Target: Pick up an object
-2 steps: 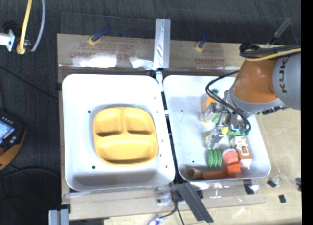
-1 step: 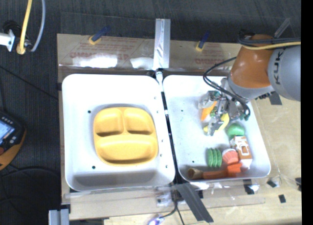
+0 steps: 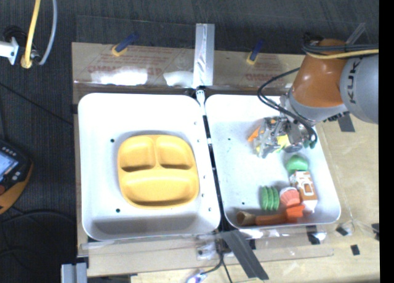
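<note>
Landmark for all positions: the right bin [image 3: 225,152].

The pincer [image 3: 275,135] is down inside the right bin, in its upper half, below the orange wrist band. Metal parts and cables clutter that spot, so whether the pincer is apart, together, or clamped on something cannot be told from this view. A small orange piece [image 3: 253,134] and a bit of yellow [image 3: 284,146] lie right at the pincer; they may be touching it, but contact is not resolvable.

Nearest clear candidate: the green round object [image 3: 297,165], just beside the pincer on the side toward the bin's lower right corner. It looks compact, with no evident long axis (so wrist rotation probably matters little for it).

Other objects sit farther along the same direction, packed in the lower right corner: a ridged green object [image 3: 269,198], an orange-red round piece [image 3: 289,197], an orange and white box [image 3: 305,187], and a brown and red elongated object [image 3: 265,218] lying along the bin's bottom wall, its long axis running left to right.

Judgement: the key relation is that all graspable things lie from the pincer toward the bin's lower right corner. The crowded cluster risks a multi-object contact.

The left bin [image 3: 98,152] holds a yellow divided tray [image 3: 158,170], well apart from the pincer.
</note>
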{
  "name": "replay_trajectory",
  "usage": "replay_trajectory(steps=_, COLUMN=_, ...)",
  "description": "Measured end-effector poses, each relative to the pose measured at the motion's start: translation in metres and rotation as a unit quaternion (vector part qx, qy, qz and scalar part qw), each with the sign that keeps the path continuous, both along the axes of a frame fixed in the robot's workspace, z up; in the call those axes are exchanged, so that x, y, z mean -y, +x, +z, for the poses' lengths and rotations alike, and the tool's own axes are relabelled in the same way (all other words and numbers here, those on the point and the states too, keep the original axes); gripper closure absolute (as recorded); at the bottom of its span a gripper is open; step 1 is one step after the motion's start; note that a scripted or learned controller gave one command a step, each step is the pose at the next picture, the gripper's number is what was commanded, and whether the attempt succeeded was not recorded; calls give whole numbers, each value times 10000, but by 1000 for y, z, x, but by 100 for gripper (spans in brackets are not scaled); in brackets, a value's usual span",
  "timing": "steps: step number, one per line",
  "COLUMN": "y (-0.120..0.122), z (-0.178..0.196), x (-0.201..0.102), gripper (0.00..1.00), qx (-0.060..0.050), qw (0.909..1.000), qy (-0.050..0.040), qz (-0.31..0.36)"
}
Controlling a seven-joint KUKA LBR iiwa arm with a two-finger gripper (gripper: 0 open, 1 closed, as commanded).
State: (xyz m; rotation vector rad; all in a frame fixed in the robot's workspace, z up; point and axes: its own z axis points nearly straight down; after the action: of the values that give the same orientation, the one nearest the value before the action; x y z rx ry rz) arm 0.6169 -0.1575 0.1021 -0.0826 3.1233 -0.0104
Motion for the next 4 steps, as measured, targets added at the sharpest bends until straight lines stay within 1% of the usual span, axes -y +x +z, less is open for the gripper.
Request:
replay_trajectory(steps=1, y=27, z=108, x=-53, gripper=100, qx=-59, qw=9961, qy=43, qz=-884)
replay_trajectory(steps=2, y=19, z=136, x=-24, gripper=100, qx=-56, qw=9684, qy=44, qz=-2492)
replay_trajectory(steps=3, y=-2, z=10, x=48, gripper=100, qx=-50, qw=9814, qy=44, qz=-1920)
replay_trajectory(steps=4, y=-3, z=10, x=48, gripper=0, qx=-55, qw=9814, qy=42, qz=-1920)
